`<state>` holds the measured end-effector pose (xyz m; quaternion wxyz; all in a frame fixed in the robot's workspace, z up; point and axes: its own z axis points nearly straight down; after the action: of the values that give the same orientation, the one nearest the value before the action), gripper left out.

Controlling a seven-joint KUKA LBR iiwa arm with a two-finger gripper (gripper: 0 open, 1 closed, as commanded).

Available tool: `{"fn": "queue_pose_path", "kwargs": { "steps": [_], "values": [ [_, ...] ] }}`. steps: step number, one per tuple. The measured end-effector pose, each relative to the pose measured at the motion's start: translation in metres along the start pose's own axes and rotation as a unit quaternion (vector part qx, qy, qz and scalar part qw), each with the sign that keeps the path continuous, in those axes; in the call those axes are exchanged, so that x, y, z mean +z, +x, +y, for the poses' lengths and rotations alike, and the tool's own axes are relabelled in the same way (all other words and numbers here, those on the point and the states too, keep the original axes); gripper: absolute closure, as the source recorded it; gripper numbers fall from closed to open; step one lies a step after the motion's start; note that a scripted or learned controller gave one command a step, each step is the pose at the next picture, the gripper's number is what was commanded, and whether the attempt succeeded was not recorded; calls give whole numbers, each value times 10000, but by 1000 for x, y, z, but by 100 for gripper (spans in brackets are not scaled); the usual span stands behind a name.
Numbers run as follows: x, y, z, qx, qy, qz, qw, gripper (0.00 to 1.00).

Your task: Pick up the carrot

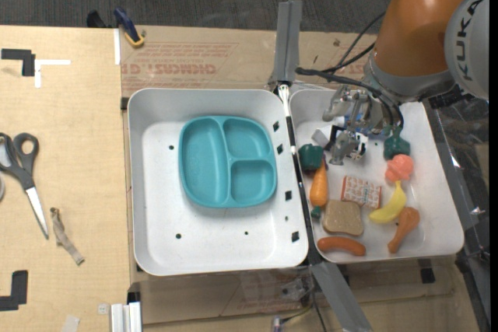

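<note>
The carrot [318, 184], orange with a dark green top, lies near the left wall of the right bin [443, 190], pointing toward the front. My gripper [347, 153] hangs over the back middle of that bin, just right of and behind the carrot's green end. It is open with nothing between its fingers and is apart from the carrot.
Around the carrot lie a bread slice [343, 218], a sausage [341, 246], a red-and-white square [361, 190], a banana [389, 206], a drumstick [403, 228] and a pink fruit [400, 167]. A teal divided plate [228, 162] sits in the left bin [148, 229]. Scissors [25, 171] lie on the bench at left.
</note>
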<state>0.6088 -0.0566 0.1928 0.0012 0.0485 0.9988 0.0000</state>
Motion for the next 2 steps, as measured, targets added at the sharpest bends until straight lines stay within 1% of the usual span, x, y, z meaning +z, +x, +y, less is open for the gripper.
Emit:
{"fn": "queue_pose_path", "kwargs": {
  "steps": [1, 2],
  "values": [
    [97, 38, -40, 712, 2, 6, 9975, 0],
    [100, 116, -49, 3178, 5, 13, 9482, 0]
  ]
}}
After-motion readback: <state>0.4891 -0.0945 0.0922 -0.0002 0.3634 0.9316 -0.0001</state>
